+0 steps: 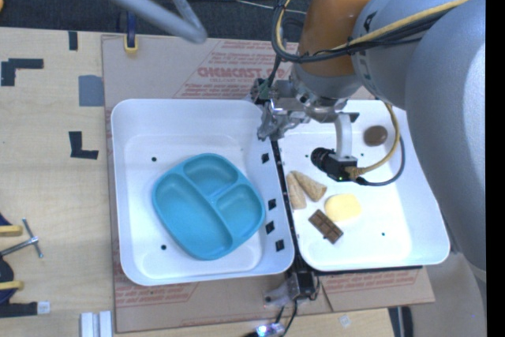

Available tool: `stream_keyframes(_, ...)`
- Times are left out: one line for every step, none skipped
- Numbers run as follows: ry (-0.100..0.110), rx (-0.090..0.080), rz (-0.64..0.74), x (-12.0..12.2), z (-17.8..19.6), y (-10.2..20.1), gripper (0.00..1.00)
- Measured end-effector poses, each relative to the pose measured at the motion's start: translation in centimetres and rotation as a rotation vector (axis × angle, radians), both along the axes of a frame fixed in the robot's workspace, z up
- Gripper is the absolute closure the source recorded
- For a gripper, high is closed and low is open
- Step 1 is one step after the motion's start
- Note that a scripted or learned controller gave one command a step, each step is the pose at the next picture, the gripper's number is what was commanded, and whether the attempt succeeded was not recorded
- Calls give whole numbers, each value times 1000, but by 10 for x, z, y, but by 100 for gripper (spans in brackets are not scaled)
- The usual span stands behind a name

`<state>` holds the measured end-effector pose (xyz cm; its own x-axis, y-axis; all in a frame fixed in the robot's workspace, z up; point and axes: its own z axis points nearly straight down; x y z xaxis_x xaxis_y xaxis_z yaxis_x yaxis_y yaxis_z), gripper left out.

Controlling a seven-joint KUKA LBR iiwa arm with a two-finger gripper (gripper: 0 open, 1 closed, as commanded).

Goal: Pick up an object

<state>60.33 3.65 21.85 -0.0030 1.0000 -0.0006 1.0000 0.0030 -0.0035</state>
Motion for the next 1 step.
stream_keyframes(0, 1, 2, -21, 3, 49, 100)
